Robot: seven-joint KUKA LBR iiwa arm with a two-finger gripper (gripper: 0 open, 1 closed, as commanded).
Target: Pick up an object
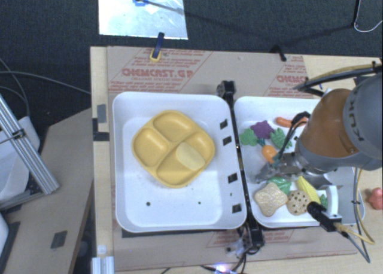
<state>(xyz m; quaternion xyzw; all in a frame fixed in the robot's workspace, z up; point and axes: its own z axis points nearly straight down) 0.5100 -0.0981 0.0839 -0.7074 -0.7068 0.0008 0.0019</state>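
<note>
The right bin point(250, 109) holds several toy foods. Purple grapes point(261, 129) lie near its back, with a green leafy piece point(248, 138) to their left. An orange carrot point(282, 122) lies behind them and a small orange piece point(269, 154) closer in. A tan toast slice point(270, 198), a brown cookie point(296, 202) and a yellow corn cob point(308, 189) lie at the front. My gripper point(269, 173) hangs low over the middle of this bin, just above a green piece point(279, 183) and behind the toast. Nothing shows as lifted.
The left bin point(128, 207) carries a yellow divided plate point(173, 147) with a pale slice in one compartment. A black divider point(236, 159) runs between the bins. A pink object point(376, 197) sits outside the right bin at the far right.
</note>
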